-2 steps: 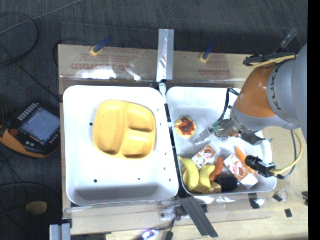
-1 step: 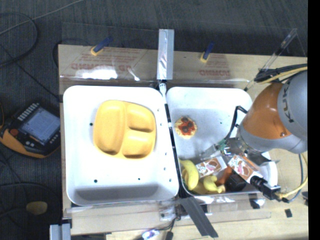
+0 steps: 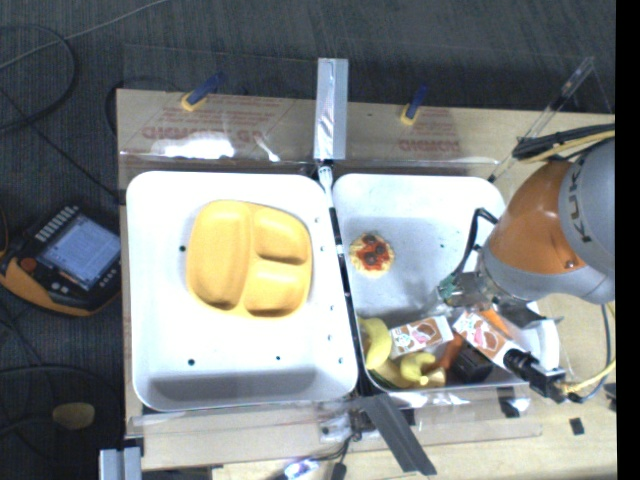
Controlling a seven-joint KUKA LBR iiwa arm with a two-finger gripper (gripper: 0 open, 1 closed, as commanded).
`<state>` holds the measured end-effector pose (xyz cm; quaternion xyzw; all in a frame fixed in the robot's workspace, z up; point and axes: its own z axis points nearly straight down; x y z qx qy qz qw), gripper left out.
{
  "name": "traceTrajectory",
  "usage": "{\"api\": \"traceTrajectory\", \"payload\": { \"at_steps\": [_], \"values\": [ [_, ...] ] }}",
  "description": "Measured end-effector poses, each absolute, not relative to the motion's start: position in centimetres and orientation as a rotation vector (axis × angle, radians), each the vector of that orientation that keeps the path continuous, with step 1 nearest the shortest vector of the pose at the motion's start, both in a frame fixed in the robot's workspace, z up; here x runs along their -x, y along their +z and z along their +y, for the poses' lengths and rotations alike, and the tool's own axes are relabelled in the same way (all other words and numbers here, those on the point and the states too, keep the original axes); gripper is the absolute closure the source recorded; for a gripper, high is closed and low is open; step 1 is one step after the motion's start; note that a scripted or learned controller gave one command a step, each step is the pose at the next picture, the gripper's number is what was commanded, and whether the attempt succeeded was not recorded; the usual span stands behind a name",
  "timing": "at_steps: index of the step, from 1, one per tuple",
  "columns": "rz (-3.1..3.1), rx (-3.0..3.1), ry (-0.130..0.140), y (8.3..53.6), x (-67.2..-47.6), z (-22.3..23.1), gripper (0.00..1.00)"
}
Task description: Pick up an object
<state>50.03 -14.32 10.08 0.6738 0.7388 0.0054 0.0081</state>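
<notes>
Gripper (image 3: 462, 296) and wrist sit low over the right bin (image 3: 420, 193), near its lower right corner; whether it is open or closed cannot be told. Just below it lies a heap of objects: a yellow banana-like toy (image 3: 378, 340), a small printed carton (image 3: 418, 336), an orange-and-white packet (image 3: 482, 333) and a dark block (image 3: 470, 366), all partly overlapping and hard to separate. A small round tart-like piece (image 3: 372, 254) lies apart, to the gripper's left. The left bin (image 3: 160, 368) holds a yellow divided tray (image 3: 248, 258).
</notes>
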Motion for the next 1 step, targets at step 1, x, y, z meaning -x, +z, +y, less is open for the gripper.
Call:
{"api": "traceTrajectory", "payload": {
  "at_steps": [1],
  "values": [
    [2.31,-2.108,0.016,10.91,-50.02,-14.32,1.0]
  ]
}}
